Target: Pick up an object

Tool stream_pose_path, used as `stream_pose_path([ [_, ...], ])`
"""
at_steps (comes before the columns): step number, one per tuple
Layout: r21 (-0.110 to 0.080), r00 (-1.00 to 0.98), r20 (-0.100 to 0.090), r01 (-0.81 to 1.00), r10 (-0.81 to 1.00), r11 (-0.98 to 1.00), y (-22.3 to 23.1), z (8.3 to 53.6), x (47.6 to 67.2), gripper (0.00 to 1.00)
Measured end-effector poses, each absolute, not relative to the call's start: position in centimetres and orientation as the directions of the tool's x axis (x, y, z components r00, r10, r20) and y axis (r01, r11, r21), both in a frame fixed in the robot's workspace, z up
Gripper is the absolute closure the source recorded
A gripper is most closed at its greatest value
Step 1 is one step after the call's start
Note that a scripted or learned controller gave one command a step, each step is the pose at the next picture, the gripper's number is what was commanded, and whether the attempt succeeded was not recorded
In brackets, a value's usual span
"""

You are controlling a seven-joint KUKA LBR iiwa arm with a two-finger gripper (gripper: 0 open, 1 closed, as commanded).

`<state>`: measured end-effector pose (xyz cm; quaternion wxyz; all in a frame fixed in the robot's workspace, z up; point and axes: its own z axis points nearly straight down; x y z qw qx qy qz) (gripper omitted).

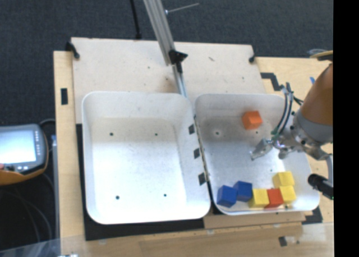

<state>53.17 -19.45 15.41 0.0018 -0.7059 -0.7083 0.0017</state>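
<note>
Right bin [224, 155] holds all the blocks. Gripper [262, 150] hangs mid-bin, nothing between its fingers; can't tell if they're spread or closed. Orange cube [252, 119] lies just beyond it, slightly left. Blue, yellow and red cubes [258, 194] cluster nearer.

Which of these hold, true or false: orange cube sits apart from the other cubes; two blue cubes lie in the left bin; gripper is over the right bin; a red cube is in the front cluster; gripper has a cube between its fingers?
1. The orange cube sits apart from the other cubes. True.
2. Two blue cubes lie in the left bin. False: the blue cubes are in the right bin.
3. The gripper is over the right bin. True.
4. A red cube is in the front cluster. True, between yellow cubes.
5. The gripper holds a cube. False: no cube between its fingers.
</note>
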Motion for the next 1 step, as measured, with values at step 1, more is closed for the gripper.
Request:
stream_pose_path([
  [1,0.003,-0.005,-0.004,1.000,1.000,0.005,-20.88,9.52,57.40,0.00],
])
